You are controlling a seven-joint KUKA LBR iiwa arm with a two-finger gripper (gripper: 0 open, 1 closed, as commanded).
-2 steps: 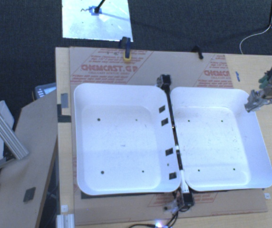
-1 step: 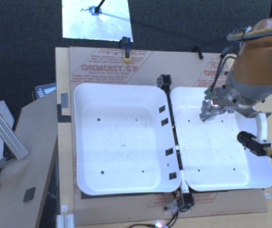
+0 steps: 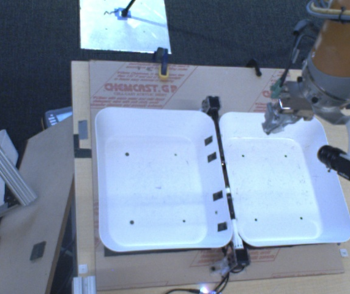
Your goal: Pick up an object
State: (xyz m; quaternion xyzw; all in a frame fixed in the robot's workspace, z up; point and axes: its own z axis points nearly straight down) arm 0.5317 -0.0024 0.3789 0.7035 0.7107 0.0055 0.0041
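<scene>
Hovering over right bin far rim: hand, grip state unclear.

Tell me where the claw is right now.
The claw sits at the upper right of the camera view, over the far edge of the right bin, just below the orange band.

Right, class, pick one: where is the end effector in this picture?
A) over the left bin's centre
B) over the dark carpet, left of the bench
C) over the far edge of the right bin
C: the end effector hangs at the far rim of the right bin.
</scene>
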